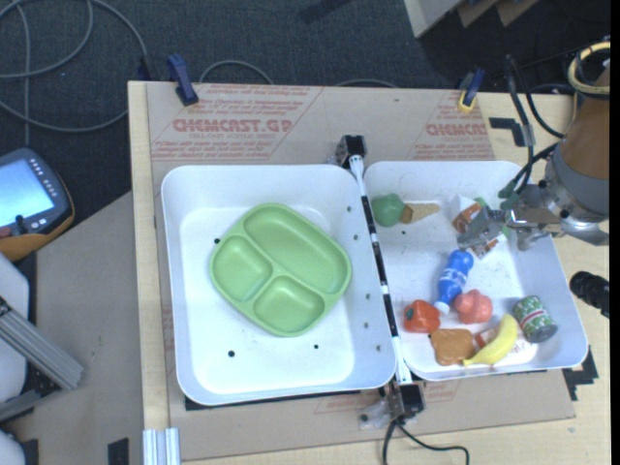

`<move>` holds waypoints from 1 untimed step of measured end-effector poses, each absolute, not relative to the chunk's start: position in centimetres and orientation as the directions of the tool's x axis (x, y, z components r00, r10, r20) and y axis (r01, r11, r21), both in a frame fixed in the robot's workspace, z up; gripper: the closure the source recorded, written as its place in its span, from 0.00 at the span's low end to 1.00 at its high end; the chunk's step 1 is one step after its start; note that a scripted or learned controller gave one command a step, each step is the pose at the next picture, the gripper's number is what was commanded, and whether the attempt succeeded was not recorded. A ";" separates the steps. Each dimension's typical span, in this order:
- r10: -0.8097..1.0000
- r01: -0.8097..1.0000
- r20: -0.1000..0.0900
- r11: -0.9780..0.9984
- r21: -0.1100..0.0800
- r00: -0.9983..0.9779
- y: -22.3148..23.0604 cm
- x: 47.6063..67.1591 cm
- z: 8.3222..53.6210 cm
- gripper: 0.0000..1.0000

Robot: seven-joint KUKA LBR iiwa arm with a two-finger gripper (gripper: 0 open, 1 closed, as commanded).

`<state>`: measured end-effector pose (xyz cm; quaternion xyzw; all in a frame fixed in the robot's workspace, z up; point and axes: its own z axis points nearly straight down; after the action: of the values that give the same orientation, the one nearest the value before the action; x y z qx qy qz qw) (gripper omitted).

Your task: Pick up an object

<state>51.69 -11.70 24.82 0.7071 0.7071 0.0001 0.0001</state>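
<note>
Left bin [194,356] holds a green divided plate [280,268]; right bin [572,342]: green pear-shaped toy [388,209], blue bottle [453,277], tomato [421,316], banana [495,342], green can [535,319]; my claw [484,227] hangs over its far side, grip state I cannot tell.

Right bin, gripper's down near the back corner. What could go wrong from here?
1. The gripper sits over a small reddish item near the right bin's far corner; whether anything is held is unclear, so it may lift empty.
2. The blue bottle, pink fruit, tomato, banana and can lie crowded together; a pick there could nudge neighbours.
</note>
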 end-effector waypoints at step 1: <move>1.000 1.000 0.001 -0.002 -0.005 0.002 -12.3 52.3 7.8 0.00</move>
<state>52.31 -12.32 7.78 0.7078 0.7065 -0.0016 -0.0022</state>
